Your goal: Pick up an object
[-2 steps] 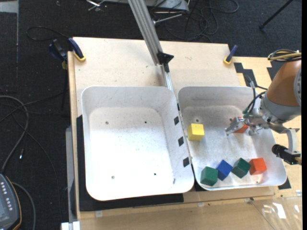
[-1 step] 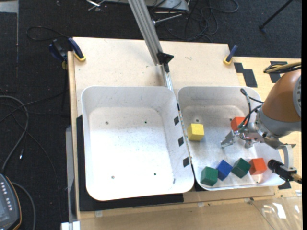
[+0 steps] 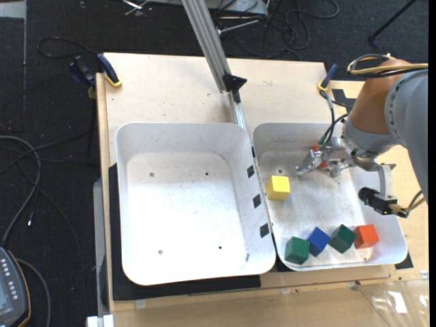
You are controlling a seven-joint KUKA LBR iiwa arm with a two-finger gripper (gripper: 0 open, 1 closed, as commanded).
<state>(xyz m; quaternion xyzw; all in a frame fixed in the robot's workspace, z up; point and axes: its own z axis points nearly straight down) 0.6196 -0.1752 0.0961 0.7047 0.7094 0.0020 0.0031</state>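
Four blocks are sitting in a row along the near edge of the right bin (image 3: 392, 251): a dark green block (image 3: 298, 249) at the left, a blue block (image 3: 319, 240) touching it, a second green block (image 3: 342, 238) just beside that, and an orange block (image 3: 366, 236) at the right end. Farther back in the same bin, a yellow block (image 3: 278, 187) is resting alone near the bin's left wall, well apart from the row. Beyond and to the right of the yellow block, the gripper (image 3: 315, 163) is hanging over the far half of the right bin, its metal fingers (image 3: 304, 166) pointing left toward the bin's middle; whether they are spread or pressed together cannot be told from this angle, and nothing is showing between them. The grey arm (image 3: 395, 114) with its orange band is reaching in from the right above the bin's far right corner. The left bin (image 3: 122, 142) is lying just beside the right one on the pale bench (image 3: 170, 87). At the far side, a slanted metal rail (image 3: 208, 36) is rising from the bench between the two bins, and dark cables (image 3: 48, 46) are trailing across the black floor.
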